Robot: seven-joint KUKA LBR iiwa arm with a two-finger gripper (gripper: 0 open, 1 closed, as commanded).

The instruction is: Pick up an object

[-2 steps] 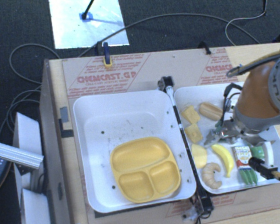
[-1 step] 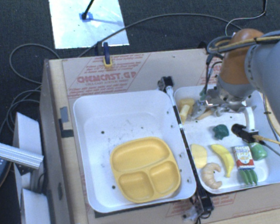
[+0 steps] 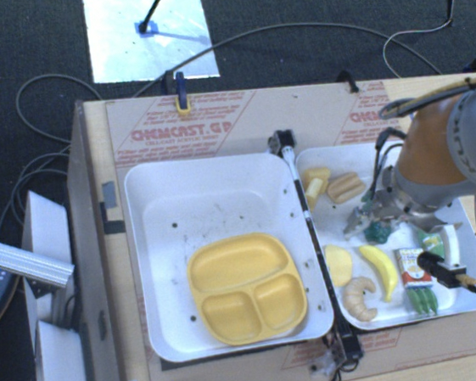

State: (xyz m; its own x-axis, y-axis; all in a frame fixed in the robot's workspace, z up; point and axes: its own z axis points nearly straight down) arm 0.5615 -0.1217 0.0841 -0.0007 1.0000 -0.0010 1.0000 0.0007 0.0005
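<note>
bench (image 3: 212, 116) carries a brown sheet with red print and two shallow white bins side by side. left bin (image 3: 188, 200) holds one item: a yellow divided tray (image 3: 247, 287) with three compartments, lying flat in the near half of the bin, toward the wall shared with the right bin. right bin (image 3: 345, 158) holds the loose items. at its far left, a pale yellow block (image 3: 315, 183) and a tan bread-like piece (image 3: 345, 187) lie just beside each other. near the front, a rounded yellow piece (image 3: 339, 263) sits by the shared wall, a banana (image 3: 380, 270) lies just to its right, and a curled pale orange piece (image 3: 360, 298) lies below the two, close to the front wall. further right stand a small red and white carton (image 3: 410, 265) and, nearer the front, a green pod-like item (image 3: 421, 299). a green and white item (image 3: 436, 244) lies beside the carton on its far right side; its kind cannot be made out. the arm (image 3: 439, 154), grey with an orange band, reaches in from the right across the far right of the right bin. the gripper (image 3: 368, 220) is down in the middle of that bin, directly at a small teal object (image 3: 379, 232), which lies between the bread-like piece and the banana. whether gripper and teal object are touching cannot be told. the state of the jaws cannot be told from this angle, and no item is seen held between them.
</note>
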